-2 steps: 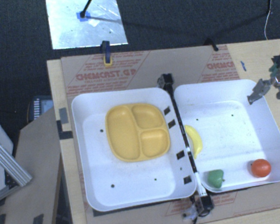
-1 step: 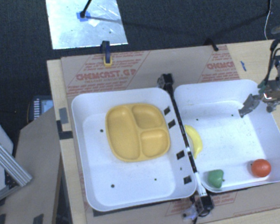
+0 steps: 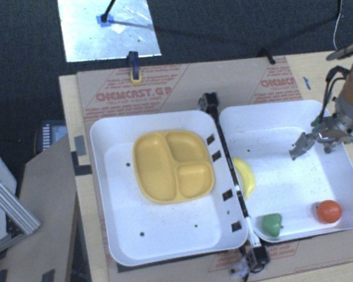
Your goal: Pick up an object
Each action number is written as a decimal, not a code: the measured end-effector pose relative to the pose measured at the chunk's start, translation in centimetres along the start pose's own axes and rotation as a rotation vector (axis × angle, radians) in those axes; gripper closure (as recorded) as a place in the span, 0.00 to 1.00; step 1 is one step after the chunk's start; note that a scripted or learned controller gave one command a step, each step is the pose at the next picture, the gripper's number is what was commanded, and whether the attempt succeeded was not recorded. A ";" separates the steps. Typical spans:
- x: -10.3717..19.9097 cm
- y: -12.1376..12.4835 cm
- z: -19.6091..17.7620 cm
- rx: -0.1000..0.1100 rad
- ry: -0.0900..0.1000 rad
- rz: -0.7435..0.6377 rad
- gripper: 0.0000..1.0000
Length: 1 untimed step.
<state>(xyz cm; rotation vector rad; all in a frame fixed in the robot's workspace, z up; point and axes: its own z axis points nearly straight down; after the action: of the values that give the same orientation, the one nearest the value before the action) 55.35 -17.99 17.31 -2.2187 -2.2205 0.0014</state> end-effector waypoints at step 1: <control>-0.2 -0.2 6.3 0.001 0.000 0.000 0.00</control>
<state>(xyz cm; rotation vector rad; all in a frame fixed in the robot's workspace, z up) 55.12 -18.21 11.05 -2.2190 -2.2197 0.0028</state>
